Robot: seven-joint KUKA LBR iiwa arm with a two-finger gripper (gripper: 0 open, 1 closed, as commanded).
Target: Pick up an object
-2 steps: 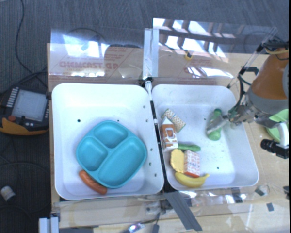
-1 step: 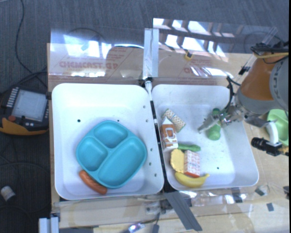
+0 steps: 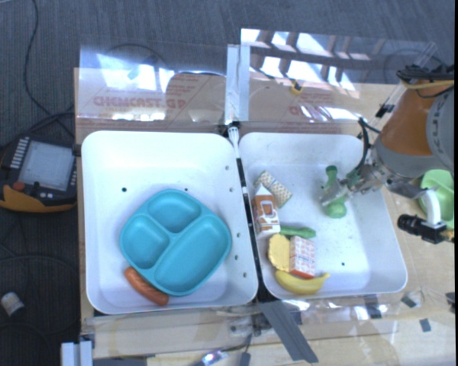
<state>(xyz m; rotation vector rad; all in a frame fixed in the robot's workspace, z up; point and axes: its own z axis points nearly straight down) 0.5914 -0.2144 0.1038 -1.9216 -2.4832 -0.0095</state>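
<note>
The arm (image 3: 416,124) reaches in from 3 o'clock over the right bin (image 3: 382,235). Its gripper (image 3: 342,193) sits low at a green toy (image 3: 333,193) near the bin's 1 o'clock area; whether it is clenched on the toy I cannot tell. Toward 7 o'clock lie a banana (image 3: 298,282), a red-and-white carton (image 3: 303,256), a green bean (image 3: 298,232) and an orange box (image 3: 266,213). The left bin (image 3: 114,158) holds a blue divided plate (image 3: 175,239), with a sausage (image 3: 145,286) at its 7 o'clock.

In the right bin (image 3: 382,227), bare floor is left along the right wall and at the back left; the front left is crowded by a banana (image 3: 299,282), cartons (image 3: 302,256) and a bean (image 3: 298,232). The left bin (image 3: 107,166) is blocked in front by a blue plate (image 3: 175,239).
</note>
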